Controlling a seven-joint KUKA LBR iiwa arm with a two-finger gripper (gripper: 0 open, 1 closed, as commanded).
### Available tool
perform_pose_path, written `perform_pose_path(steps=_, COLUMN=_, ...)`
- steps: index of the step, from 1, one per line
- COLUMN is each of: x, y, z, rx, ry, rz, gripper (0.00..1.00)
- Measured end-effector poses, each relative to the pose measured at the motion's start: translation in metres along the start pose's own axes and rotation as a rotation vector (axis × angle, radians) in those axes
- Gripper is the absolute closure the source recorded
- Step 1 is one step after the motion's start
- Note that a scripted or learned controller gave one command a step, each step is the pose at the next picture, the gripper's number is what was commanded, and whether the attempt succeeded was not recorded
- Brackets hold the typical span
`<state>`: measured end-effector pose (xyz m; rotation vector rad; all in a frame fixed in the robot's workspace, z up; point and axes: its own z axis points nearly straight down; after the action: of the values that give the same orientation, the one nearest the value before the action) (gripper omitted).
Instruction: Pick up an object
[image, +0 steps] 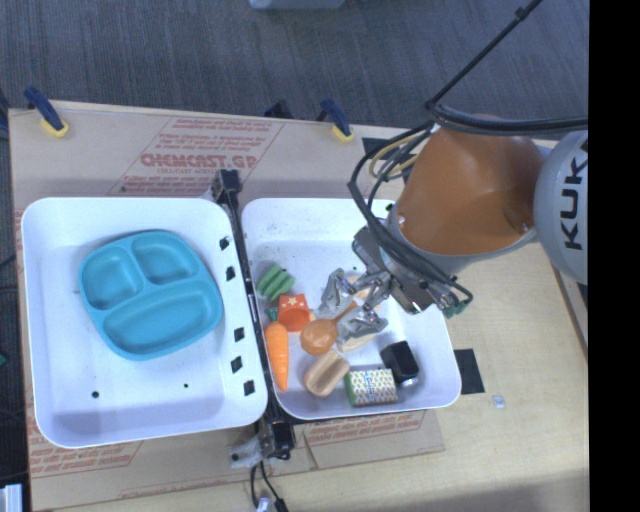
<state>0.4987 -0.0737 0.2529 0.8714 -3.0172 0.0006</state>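
My gripper (352, 304) hangs low over the middle of the right bin (300, 222), its metal fingers (336, 288) spread open with nothing between them. Just below-left of the fingertips lies an orange ball (318, 337). A red-orange cube (293, 311) sits to the left of the gripper, and a green ridged piece (273, 280) lies beyond it. Along the bin's left wall lies a carrot (277, 355). A tan bread-like piece (325, 373) and a green-and-yellow packet (372, 386) rest near the front wall.
The left bin (60, 400) holds a blue divided plate (150, 293). A black divider rail (240, 300) runs between the bins. The arm's orange band and cables (470, 195) loom over the right bin's right side.
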Motion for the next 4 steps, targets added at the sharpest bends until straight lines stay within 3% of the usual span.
perform_pose_path(steps=1, x=-0.023, y=0.022, z=0.011, rx=0.000, ry=-0.001, rz=-0.485, gripper=1.00)
perform_pose_path(steps=2, x=-0.023, y=0.022, z=0.011, rx=0.000, ry=-0.001, rz=-0.485, gripper=0.00)
perform_pose_path(steps=3, x=-0.014, y=0.033, z=0.061, rx=-0.001, ry=0.000, rz=-0.647, gripper=0.00)
perform_pose_path(steps=4, x=-0.007, y=-0.037, z=0.084, rx=0.000, ry=0.000, rz=-0.584, gripper=0.00)
